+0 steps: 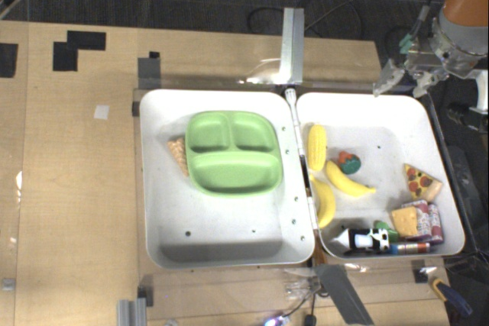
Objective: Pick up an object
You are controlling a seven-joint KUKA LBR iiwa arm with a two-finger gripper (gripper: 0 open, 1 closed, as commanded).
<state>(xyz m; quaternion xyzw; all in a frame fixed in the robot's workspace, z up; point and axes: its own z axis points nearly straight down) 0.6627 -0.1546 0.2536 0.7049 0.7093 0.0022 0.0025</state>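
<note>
Two white bins on the counter [76, 187]; toy food clustered in the right bin [397, 112]: corn cob [316, 146], bananas [348, 181], pizza slice [421, 181]. Gripper [405, 72] poised just beyond that bin's far right corner, carrying nothing; open or clenched, impossible to tell. Approach step, seemingly. Next: descend over one item inside the bin.
</note>
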